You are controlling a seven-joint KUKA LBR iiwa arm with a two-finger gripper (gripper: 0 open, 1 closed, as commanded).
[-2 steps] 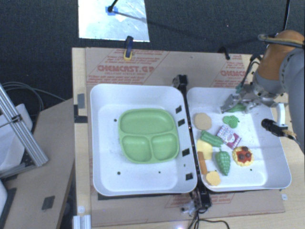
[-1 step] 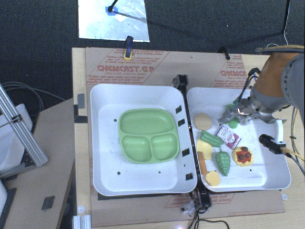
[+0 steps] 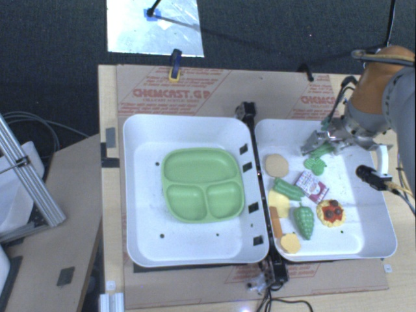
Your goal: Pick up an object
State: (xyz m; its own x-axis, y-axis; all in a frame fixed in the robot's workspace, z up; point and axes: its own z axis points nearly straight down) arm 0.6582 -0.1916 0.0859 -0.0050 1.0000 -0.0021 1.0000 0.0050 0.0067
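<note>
On the far left a metal frame [image 3: 26,174] stands off the bench, and beside it sits the left bin [image 3: 140,194], which carries a green tray [image 3: 198,184] with three wells and nothing in them. Past the dividing rim comes the right bin [image 3: 374,239], where all the pickable clutter lies: a tan disc [image 3: 277,166] near the divider, a green pod [image 3: 288,189] below it, a yellow block [image 3: 278,202], an orange stick [image 3: 276,221] along the edge, a yellow round [image 3: 290,242] at the front, a green cone [image 3: 304,221], a small printed packet [image 3: 312,186], and a yellow piece with red dots [image 3: 331,213]. Further back lies a leafy green toy [image 3: 317,159], and that is where my pincer [image 3: 323,140] is, low over the bin's rear, its tip right at the toy's upper end. I judge this to be the grasp itself, or the last of the approach to it; I cannot tell how far my pincer is parted, nor whether the toy is in it, since my own wrist and the slant hide the tip. Next should come a firm closing on the leafy toy and a straight lift, slowly enough to see whether it comes along; the packet just beside it could get nudged. The bins rest on a cardboard sheet [image 3: 214,90] with red print, a yellow clip [image 3: 175,67] at its back edge, on dark carpet [image 3: 52,38], where a shiny sheet [image 3: 156,18] lies.
</note>
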